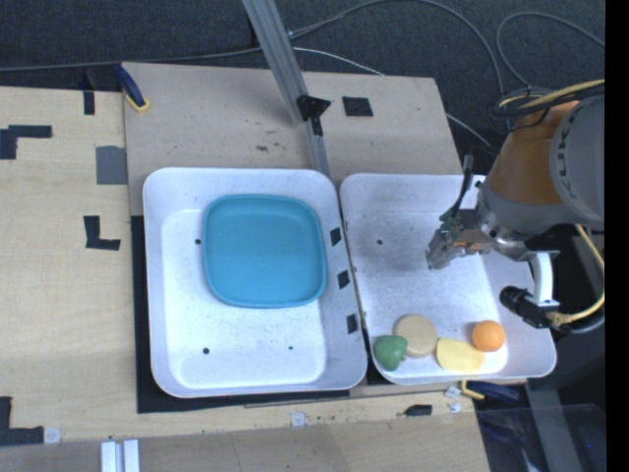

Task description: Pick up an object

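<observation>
Four small rounded toys, likely light, smooth and prone to rolling, along right white bin (pixel 393 209) near edge: green (pixel 390 350), beige (pixel 417 334), yellow (pixel 459 354), orange (pixel 487 335). Best gripped across the middle. Hand (pixel 442 252) above them over bare floor, grip state impossible to tell.

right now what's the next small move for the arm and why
Probably slide the pincer toward the near edge of the right white bin, then lower. It hangs over bare floor, while the round beige piece, green piece, yellow piece and orange ball cluster there.
</observation>
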You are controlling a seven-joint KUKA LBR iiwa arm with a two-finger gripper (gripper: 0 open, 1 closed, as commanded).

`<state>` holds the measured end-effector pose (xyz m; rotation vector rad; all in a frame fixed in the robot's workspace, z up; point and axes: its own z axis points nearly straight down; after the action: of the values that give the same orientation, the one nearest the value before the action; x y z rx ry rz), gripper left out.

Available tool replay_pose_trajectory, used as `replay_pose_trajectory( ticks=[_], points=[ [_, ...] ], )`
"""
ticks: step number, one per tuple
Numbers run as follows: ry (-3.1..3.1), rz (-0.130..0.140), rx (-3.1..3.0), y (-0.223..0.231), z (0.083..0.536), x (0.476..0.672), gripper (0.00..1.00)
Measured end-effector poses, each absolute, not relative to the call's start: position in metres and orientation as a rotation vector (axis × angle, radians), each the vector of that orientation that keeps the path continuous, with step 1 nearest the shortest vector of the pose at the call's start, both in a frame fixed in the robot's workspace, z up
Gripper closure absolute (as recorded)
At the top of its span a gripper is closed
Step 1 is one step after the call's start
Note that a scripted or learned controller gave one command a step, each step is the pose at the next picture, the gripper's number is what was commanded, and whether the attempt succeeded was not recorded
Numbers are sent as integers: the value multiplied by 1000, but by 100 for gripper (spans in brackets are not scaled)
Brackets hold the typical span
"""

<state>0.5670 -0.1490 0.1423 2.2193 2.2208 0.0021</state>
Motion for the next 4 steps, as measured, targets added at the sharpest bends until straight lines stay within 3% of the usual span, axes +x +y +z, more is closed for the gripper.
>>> replay_pose_trajectory(
  ticks=[2, 4],
  points=[
    [2221, 3, 2219, -134, 239, 563, 100],
    [2224, 0, 2220, -48, 238, 585, 100]
  ],
)
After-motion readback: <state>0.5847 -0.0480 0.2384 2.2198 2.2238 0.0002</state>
